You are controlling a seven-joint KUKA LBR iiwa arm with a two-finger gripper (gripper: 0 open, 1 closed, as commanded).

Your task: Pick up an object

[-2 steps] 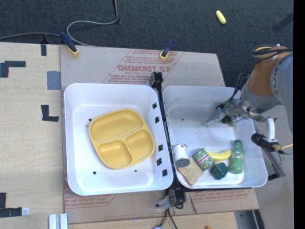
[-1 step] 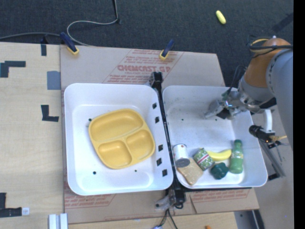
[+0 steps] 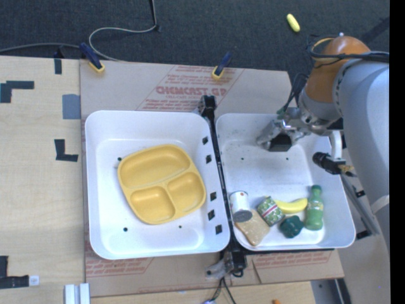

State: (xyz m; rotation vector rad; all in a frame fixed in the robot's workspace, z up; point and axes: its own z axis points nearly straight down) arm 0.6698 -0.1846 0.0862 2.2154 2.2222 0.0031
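Observation:
My gripper (image 3: pixel 271 137) hangs over the back part of the right bin (image 3: pixel 266 163), well apart from the objects. These lie grouped along the bin's front edge: a white can (image 3: pixel 240 206) lying beside a tan slice of bread (image 3: pixel 252 230), a small green and red packet (image 3: pixel 269 211), a yellow banana (image 3: pixel 292 205), a dark green lump (image 3: pixel 291 227) and a green bottle (image 3: pixel 314 209). Nothing shows under the gripper but bare bin floor.
The left bin (image 3: pixel 104 170) holds a yellow divided plate (image 3: pixel 161 182). A black divider (image 3: pixel 214 163) with clips runs between the bins. The grey arm (image 3: pixel 361 106) fills the right side above the right bin's rim. Cardboard and clamps (image 3: pixel 221 65) lie behind the bins.

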